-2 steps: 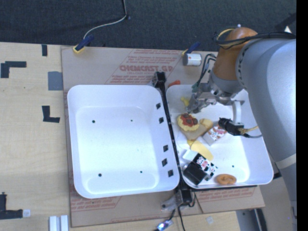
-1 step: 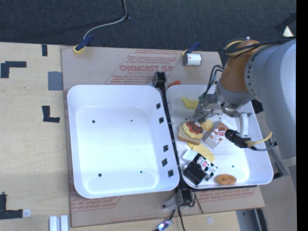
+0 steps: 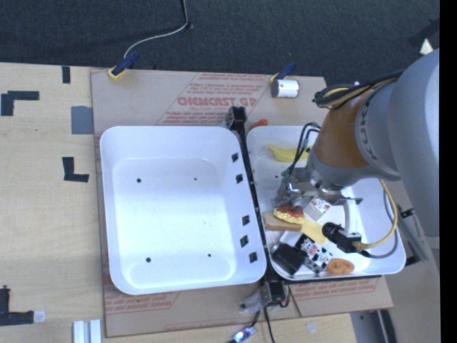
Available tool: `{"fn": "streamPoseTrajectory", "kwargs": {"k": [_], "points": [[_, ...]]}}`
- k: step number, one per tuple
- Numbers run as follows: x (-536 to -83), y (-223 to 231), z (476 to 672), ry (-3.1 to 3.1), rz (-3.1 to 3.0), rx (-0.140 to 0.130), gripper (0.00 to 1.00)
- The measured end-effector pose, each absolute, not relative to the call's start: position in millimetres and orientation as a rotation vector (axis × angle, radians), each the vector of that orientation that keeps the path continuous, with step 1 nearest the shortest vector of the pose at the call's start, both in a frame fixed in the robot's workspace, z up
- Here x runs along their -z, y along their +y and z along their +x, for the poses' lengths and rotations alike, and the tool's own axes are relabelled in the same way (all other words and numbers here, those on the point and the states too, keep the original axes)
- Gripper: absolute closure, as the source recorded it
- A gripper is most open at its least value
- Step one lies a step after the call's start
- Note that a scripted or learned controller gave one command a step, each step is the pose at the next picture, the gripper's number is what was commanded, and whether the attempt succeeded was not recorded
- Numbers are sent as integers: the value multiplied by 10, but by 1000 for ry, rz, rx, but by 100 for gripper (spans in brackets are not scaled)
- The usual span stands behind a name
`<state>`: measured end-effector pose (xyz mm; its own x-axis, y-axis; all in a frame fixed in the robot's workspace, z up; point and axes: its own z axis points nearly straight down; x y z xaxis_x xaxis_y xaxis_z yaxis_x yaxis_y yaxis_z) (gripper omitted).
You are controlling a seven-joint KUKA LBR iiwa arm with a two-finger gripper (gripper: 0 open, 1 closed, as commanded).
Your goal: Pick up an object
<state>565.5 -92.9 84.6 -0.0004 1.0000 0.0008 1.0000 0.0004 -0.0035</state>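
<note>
My gripper (image 3: 294,191) is down inside the right bin (image 3: 385,264), near the bin's left-centre. Its tip sits right above a toy sandwich with red and yellow layers (image 3: 285,216). A yellow banana-like piece (image 3: 280,151) lies toward the bin's far left, behind the gripper. Near the front of the bin lie a black block (image 3: 287,258), a small patterned card (image 3: 311,251), a yellow piece (image 3: 315,233) and an orange ring (image 3: 340,266). The arm's grey body and orange band (image 3: 343,131) cover much of the bin's right half.
The left bin (image 3: 171,206) stands beside the right one, divided by a black-clipped wall (image 3: 246,191). A white cylinder (image 3: 287,88) and blue clips lie on the cardboard behind the bins. A black cable loops over the arm's wrist.
</note>
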Motion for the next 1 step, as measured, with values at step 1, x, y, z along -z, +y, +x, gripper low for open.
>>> {"fn": "streamPoseTrajectory", "kwargs": {"k": [1], "points": [[-857, -1263, 5030, -2217, -2227, -1, 100]]}}
